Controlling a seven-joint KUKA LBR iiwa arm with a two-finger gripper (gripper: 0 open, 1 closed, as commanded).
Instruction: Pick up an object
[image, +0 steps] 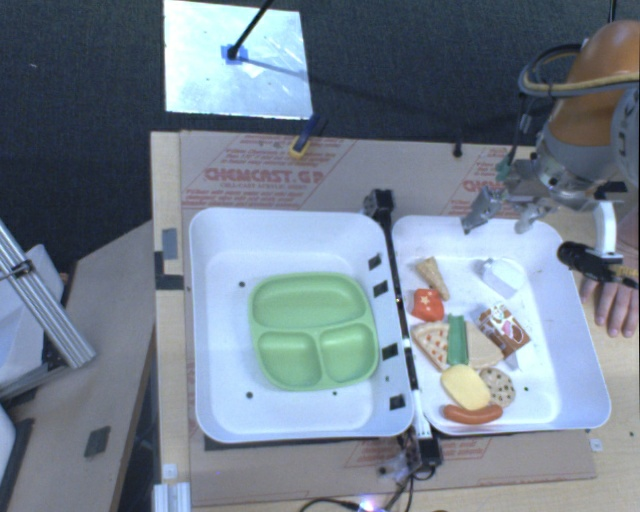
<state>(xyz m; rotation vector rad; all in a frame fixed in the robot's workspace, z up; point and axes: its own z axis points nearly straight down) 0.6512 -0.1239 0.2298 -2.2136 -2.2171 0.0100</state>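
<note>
Any one piece from a scatter of toy foods, all in the right bin (575, 375), mostly toward its 7 o'clock half.

- Toward 10 o'clock: tan cone (431, 275), tapered.
- Just below it: small red piece (427, 303), maybe a tomato.
- Centre: pizza slice (433, 345), touching a green stick (457, 340) on its 3 o'clock side.
- At 3 o'clock of the stick: printed packet (503, 330), lying tilted.
- Toward 6 o'clock: yellow lump (463, 385), beside a round cookie (496, 385), with a sausage (472, 413) just below, near the bin's front wall.
- Toward 1 o'clock, apart from the rest: pale whitish piece (497, 272), too washed out against the bin to name.

Probably all light, hard and smooth plastic, so no risk of breakage but likely to slip or skid under an off-centre pinch. Flat ones (pizza slice, cookie) hard to get under. Best bet, at a guess: the cone or the red piece, free on most sides, taken across the narrow width. Sausage awkward, close to the wall.

Left bin (215, 300): green divided plate (312, 330) lying flat at its centre, three compartments, nothing in them.

Gripper (503, 215) above the right bin's 12 o'clock rim, fingers spread wide, nothing between them, well apart from every toy. Behind it, at 1 o'clock, the arm's orange band (600, 70).
</note>
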